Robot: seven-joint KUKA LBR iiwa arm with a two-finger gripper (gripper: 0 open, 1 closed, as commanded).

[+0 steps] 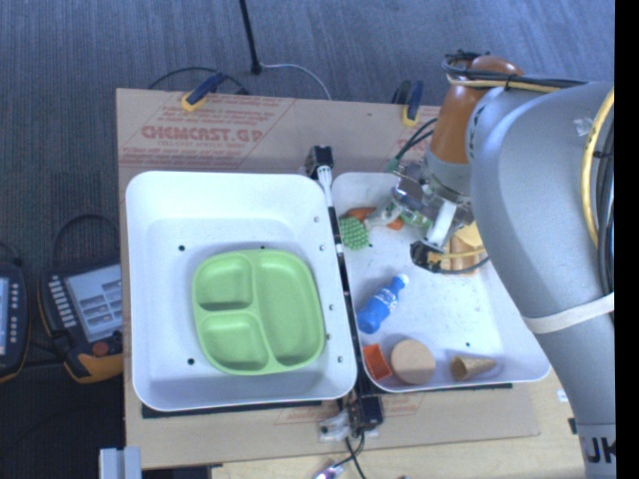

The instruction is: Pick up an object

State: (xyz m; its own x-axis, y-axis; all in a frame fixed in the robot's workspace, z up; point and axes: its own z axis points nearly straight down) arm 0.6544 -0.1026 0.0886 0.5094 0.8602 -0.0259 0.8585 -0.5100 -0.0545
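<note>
Camera view: the gripper [431, 230] is parked low in the right bin [499, 312], grip state can't be told, and the blue bottle [381, 304] is lying just down-left of it, long axis slanted toward it.

Free room and obstacles, referred to the blue bottle [380, 305] in the right bin [499, 312]. Beyond it stand a green spiky ball [351, 232] and small orange pieces [359, 213]; the gripper [427, 220] and arm [529, 188] occupy the far right. Nearer the camera lie an orange piece [373, 360], a tan round object [411, 361] and a cone [472, 368]. Bare floor opens directly right of the bottle. Leftward, the bin rims [336, 257] intervene, then a green divided plate [259, 310].
</note>
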